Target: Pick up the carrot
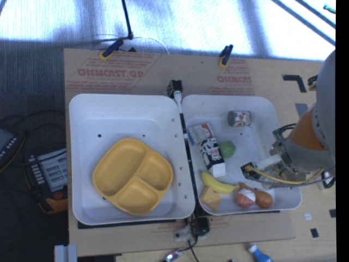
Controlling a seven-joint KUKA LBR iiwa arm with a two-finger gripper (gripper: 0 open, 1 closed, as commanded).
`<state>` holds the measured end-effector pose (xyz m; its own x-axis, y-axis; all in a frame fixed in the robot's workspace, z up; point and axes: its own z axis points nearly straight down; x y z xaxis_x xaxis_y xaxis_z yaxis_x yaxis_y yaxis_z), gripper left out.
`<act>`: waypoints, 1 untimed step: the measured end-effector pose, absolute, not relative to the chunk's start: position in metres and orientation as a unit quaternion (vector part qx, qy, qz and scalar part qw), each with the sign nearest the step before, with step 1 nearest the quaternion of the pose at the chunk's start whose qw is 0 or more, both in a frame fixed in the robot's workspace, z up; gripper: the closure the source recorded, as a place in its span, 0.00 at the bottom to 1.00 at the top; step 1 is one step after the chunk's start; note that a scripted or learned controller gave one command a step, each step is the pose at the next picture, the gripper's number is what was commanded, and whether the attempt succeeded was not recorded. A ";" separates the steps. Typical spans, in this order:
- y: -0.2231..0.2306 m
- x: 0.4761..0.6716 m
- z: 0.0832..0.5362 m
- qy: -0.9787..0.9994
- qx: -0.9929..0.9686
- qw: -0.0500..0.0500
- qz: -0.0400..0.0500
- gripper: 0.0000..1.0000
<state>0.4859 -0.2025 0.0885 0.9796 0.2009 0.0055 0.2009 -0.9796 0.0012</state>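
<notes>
An orange-brown tapered piece that I take for the carrot (263, 199) lies in the front right corner of the right bin (262, 105). It touches a red and white rounded item (245, 198) on its left. My gripper (277, 171) hangs low over the bin's right side, just behind and slightly right of the carrot. The grey arm and its orange band come in from the right edge. Nothing is visibly held.
The right bin also holds a yellow banana (217, 183), a tan block (210, 199), a cow-patterned carton (211, 154), a red and white packet (200, 131), a green piece (227, 148) and a small can (239, 118). A yellow divided plate (133, 175) fills the left bin (87, 124).
</notes>
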 end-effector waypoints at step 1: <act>-0.216 0.484 0.230 0.124 0.992 0.000 -0.001 1.00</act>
